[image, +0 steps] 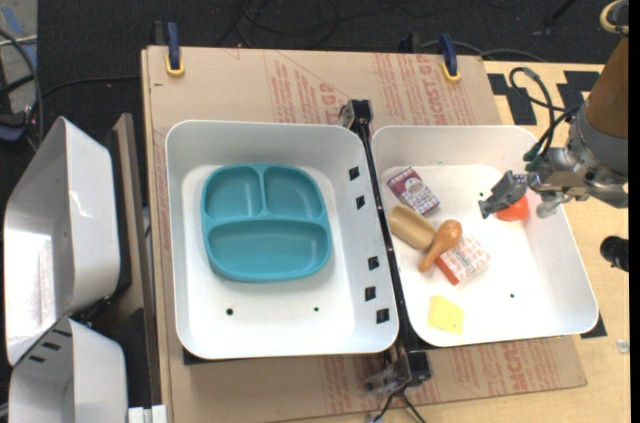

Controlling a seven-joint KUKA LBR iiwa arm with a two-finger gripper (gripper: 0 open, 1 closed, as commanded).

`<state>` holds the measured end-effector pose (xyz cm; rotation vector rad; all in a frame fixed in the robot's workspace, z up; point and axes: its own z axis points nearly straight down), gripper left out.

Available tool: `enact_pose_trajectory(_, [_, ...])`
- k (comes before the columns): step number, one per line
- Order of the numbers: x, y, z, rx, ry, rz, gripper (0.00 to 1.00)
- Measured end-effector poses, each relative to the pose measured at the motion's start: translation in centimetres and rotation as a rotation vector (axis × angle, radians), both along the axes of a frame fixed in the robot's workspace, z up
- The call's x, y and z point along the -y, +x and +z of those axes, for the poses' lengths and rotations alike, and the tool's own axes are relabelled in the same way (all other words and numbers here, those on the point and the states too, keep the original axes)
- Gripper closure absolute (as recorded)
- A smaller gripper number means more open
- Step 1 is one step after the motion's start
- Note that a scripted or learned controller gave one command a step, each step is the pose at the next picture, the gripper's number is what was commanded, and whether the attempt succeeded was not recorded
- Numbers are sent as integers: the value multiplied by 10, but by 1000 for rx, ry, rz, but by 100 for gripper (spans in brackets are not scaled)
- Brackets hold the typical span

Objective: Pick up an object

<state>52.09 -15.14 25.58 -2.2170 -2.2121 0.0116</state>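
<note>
From the overhead camera, you are looking down on a bench [300, 81] carrying two shallow white bins side by side. Take the right bin [560, 301] as your landmark. Just to its left, touching along a shared edge, sits the left bin [185, 211], which holds a teal divided plate [266, 221].

Inside the right bin, a small purple-and-white packet [413, 190] lies near the left wall. Just below it a tan cylinder [410, 226] rests against an orange carrot-shaped toy [440, 243], which touches a red-and-white packet [464, 260]. A yellow piece [446, 315] sits alone toward the bin's near edge.

The arm reaches in over the bin's right wall. Its end effector [503, 199] hangs over the upper right of the bin, right at a small orange-red object [513, 208]. Whether the end effector is wide, narrow or gripping cannot be told from here.

This looks like the approach or grasp step on the orange-red object. The next move likely calls for closing squarely on it, then lifting straight up.
</note>
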Motion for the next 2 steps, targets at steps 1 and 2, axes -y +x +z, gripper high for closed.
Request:
enact_pose_trajectory(1, [-1, 2, 6, 12, -2, 3, 0])
enact_pose_trajectory(2, [3, 2, -57, 7, -1, 0, 0])
